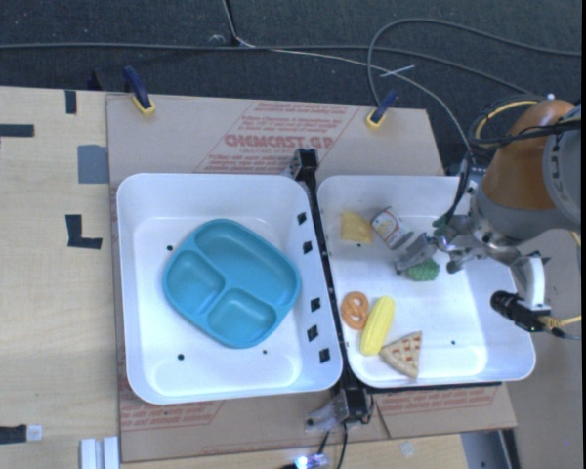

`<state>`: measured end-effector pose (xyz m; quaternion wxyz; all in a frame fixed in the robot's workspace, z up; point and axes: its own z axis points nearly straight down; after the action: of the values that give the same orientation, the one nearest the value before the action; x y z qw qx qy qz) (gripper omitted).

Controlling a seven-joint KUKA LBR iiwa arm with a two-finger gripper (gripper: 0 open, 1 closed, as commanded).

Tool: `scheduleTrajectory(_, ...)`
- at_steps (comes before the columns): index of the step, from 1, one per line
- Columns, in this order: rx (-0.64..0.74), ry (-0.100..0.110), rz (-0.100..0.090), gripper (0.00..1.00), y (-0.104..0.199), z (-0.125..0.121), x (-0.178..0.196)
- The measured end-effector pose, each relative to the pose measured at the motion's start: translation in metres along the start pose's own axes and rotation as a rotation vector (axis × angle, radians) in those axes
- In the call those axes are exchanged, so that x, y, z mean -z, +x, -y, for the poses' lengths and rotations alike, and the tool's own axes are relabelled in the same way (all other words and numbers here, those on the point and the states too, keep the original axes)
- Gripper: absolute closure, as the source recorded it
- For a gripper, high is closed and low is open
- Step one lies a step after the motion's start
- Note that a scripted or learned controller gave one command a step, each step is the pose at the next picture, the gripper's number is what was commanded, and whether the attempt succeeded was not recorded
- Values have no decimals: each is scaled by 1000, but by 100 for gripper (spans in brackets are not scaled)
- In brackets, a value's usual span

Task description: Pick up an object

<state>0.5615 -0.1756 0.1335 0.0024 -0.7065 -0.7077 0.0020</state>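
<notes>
A grey robot arm reaches into the right bin [469, 360], its gripper [417, 255] low over a green object [423, 271]; whether the fingers are spread cannot be told. Corn [376, 324], pizza slice [403, 353] and pretzel [354, 309] lie nearby.

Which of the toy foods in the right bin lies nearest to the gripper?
The green toy, beside the gripper. The yellow block, pretzel, corn and pizza slice lie farther left or lower.

Red print on the flat brown cardboard sheet [273, 135] under the bins reads roughly "CHEMCAST GP"; the smaller lines are illegible.
</notes>
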Motion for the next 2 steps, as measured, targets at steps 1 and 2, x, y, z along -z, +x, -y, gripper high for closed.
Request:
scheduleTrajectory(1, 0, -7, 3, 0, 0, -1, -51)
scheduleTrajectory(2, 0, -10, 5, 100, 0, -2, -37)
